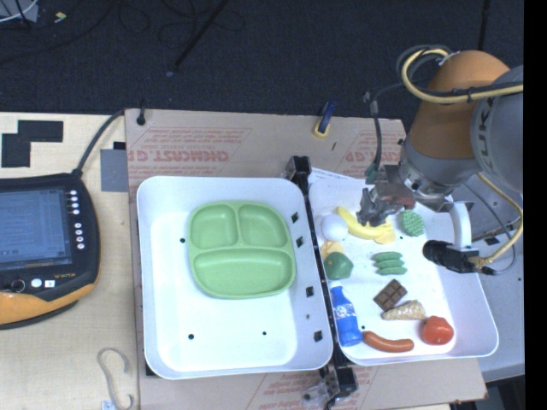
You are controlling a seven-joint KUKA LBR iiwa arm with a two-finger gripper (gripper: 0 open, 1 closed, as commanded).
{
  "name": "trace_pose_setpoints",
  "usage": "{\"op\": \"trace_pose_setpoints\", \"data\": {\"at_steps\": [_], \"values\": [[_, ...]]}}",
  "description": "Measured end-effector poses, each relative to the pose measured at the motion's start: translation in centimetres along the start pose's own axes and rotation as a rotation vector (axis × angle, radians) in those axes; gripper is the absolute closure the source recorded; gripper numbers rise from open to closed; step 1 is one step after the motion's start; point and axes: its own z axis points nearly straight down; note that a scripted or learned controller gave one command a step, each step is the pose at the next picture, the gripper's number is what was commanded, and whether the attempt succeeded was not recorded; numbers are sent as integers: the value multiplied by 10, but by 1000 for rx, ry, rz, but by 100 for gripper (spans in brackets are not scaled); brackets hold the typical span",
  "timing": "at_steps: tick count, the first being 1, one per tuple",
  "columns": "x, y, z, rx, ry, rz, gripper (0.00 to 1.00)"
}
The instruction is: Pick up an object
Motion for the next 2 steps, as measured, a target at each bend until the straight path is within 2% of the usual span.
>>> {"op": "trace_pose_setpoints", "data": {"at_steps": [1, 2], "values": [[48, -17, -11, 0, 0, -1, 100], [71, -7, -4, -1, -2, 1, 100]]}}
